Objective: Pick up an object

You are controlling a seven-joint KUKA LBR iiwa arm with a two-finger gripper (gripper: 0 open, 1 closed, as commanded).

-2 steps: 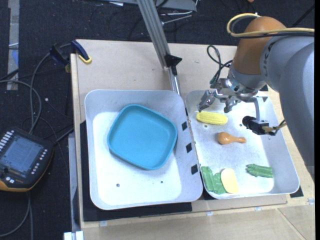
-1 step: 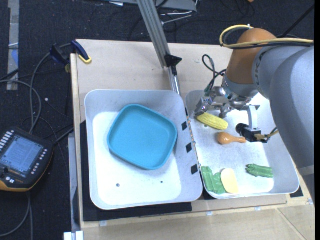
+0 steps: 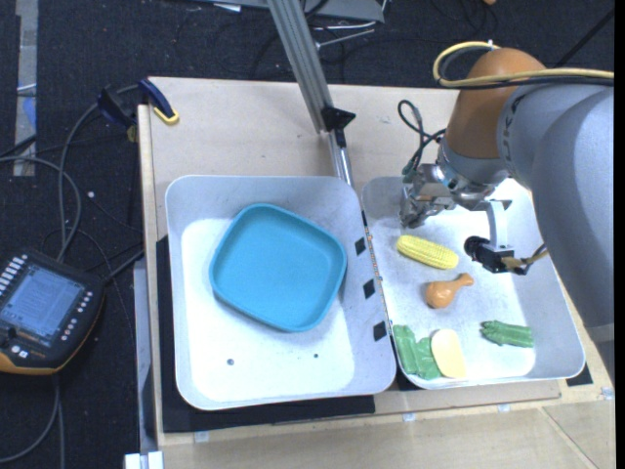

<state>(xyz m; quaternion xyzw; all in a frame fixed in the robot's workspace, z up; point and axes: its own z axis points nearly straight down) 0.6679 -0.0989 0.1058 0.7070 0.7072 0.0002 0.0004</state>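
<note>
Pick not done yet. Gripper (image 3: 418, 215) hovers in right white bin (image 3: 557, 355), just above yellow plastic corn cob (image 3: 428, 252); cob lies on bin floor. Can't tell finger state. Descent + grasp left.

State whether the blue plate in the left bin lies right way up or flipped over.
Right way up. The blue plate shows a raised rim around a sunken middle, and it rests flat on the floor of the left bin.
</note>
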